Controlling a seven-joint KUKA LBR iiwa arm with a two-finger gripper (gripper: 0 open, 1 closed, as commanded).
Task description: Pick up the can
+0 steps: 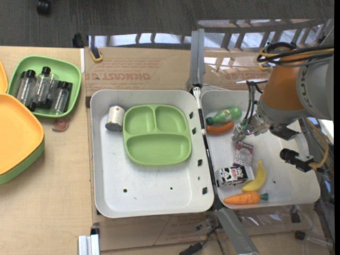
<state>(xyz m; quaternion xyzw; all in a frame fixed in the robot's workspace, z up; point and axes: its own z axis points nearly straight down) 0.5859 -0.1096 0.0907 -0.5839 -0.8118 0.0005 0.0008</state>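
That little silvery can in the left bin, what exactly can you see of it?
The can is a small cylinder with a dull silver-grey metal look and a pale, cream-coloured end face. It seems to lie on its side on the white floor of the left bin, near the bin's upper left corner. Its right side sits right against the left rim of the green divided plate, possibly touching it. Any label is too small to read. The gripper is over the right bin, well away from it.
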